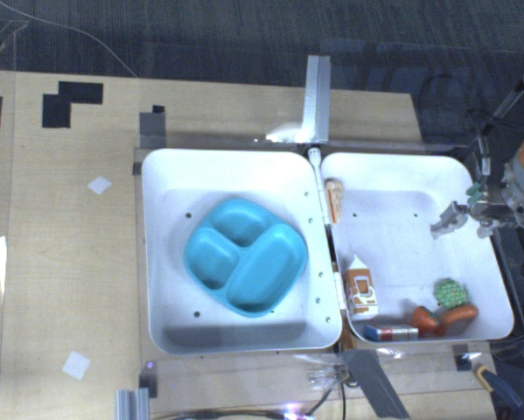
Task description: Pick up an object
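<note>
Right now gripper point(454, 218) hovers at right bin's point(393, 169) right edge, fingers' state unclear, nothing held. Approach phase; you'd next need descent onto broccoli point(450, 293) near front-right corner.

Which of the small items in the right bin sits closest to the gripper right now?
The green ball. It lies near the right bin's right wall, below the gripper; the others sit along the front or left edge.

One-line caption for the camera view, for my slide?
Gripper over the right bin; blue divided plate in the left bin.
</note>
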### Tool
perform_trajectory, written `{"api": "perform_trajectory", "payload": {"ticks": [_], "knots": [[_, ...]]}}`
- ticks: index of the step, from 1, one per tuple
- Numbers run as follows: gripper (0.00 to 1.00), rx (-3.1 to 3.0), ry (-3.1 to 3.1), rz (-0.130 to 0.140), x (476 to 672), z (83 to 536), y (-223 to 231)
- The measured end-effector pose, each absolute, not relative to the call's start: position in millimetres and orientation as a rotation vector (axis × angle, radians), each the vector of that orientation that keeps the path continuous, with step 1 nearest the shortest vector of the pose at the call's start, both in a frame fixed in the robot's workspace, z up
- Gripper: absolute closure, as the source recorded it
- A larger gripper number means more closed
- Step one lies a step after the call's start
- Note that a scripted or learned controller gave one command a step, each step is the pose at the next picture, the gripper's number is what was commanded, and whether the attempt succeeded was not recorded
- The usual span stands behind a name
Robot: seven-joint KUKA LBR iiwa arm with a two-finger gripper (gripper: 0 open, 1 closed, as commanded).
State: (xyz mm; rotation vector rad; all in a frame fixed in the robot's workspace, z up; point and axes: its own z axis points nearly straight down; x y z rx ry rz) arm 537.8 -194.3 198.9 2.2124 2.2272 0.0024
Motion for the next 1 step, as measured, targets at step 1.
{"api": "perform_trajectory", "payload": {"ticks": [1], "knots": [[0.0, 2.192, 2.249, 0.002, 491.6, 98.5, -201.8]]}}
